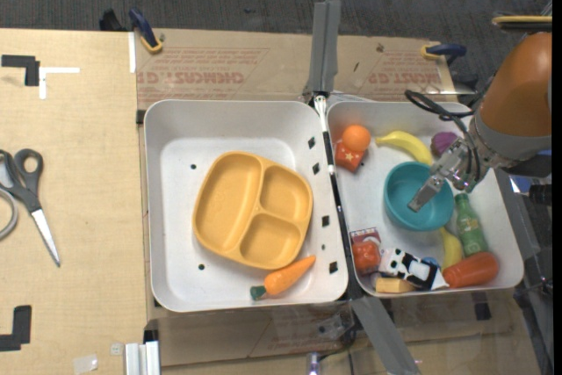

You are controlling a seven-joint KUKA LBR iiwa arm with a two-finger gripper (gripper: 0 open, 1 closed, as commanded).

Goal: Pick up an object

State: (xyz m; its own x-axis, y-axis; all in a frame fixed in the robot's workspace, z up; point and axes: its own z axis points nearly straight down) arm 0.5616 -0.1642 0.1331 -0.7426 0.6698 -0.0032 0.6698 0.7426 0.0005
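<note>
My gripper reaches in from the right and hangs over the teal bowl in the right bin, its tip above the bowl's inside. Around the bowl lie a yellow banana, an orange fruit, a purple piece partly hidden by the arm, a green bottle, a red pepper-like piece, a black-and-white toy and a red tomato. I see nothing held in the gripper.
The left bin holds a yellow divided plate and an orange carrot near its front wall. Scissors lie on the bench at far left. A grey divider rises between the bins at the back.
</note>
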